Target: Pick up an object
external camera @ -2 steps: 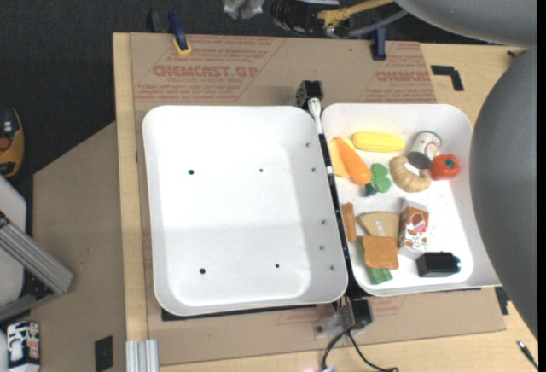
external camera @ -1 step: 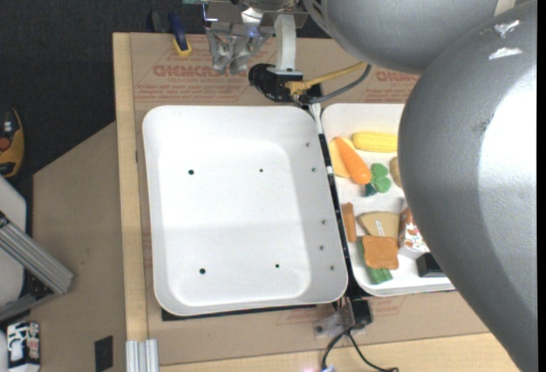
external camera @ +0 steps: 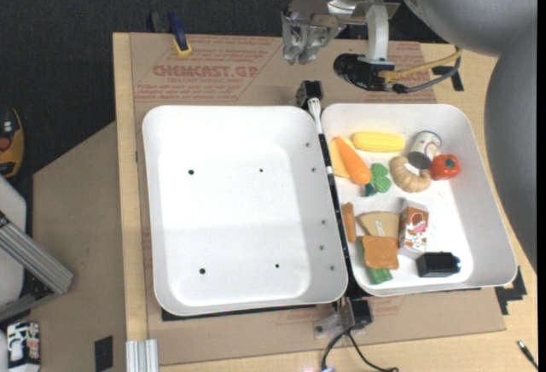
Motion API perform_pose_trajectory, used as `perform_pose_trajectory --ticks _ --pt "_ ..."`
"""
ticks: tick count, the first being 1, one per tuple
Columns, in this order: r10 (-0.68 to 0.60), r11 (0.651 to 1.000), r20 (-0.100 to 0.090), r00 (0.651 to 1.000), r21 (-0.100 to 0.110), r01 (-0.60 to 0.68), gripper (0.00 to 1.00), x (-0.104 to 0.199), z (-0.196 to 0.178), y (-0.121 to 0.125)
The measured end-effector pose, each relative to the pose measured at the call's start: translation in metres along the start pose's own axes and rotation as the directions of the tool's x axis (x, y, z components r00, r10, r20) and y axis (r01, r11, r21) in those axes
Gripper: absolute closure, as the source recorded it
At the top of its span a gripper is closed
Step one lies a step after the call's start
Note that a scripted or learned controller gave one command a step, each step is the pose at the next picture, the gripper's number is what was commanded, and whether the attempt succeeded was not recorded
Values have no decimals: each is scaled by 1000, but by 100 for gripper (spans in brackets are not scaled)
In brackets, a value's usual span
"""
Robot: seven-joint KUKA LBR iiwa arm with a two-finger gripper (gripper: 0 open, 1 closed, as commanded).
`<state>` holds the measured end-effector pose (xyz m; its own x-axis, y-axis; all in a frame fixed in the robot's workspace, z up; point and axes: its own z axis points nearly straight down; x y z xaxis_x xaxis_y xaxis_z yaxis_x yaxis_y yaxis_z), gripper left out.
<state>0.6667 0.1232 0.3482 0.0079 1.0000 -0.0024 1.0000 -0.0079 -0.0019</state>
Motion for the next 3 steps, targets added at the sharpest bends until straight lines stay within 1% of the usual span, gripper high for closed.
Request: perform_pose_trajectory --ticks 1,2,3 --pt "-14 1000 -3 1000 4 14 100 86 58 -2" --pt "-11 1000 -2 1000 6 11 100 100 92 -49" --pt "-9 1000 1 1000 14 9 100 101 167 -131"
